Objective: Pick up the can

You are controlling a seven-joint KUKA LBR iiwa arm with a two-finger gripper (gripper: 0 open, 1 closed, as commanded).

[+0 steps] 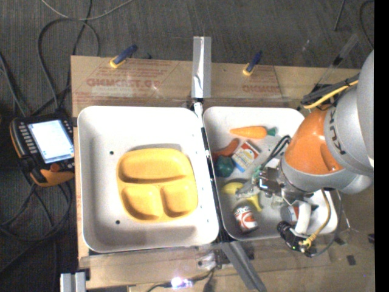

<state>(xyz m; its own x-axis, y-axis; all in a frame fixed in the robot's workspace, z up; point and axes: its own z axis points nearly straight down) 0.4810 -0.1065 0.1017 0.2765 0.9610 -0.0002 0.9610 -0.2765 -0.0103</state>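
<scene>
Hovering Over a Crowded Right Bin

Reaching in from the right, the arm (328,145) hung over the right bin (214,175), its orange band bulking above the wrist and hiding much of that bin's right half. The gripper (262,184) sat low at the wrist's left side, a cluster of metal parts just above the can (245,218); whether its jaws stood apart or together could not be told from this slant, and nothing was visibly held between them.

The can (red and white, lying tilted) rested near the bin's front wall, just below a yellow banana (234,189). Room was tight: the banana, a green ball (223,166), a small white carton (245,155) and a reddish piece (228,146) crowded the bin's left and middle, with a carrot (249,131) near the back wall. A little bare floor showed between the can and the bin's left wall.

The left bin (91,181) held 1 yellow divided tray (158,183) with 3 compartments, with open white floor around it. 2 clamps (123,55) pinned the cardboard behind the bins.
</scene>
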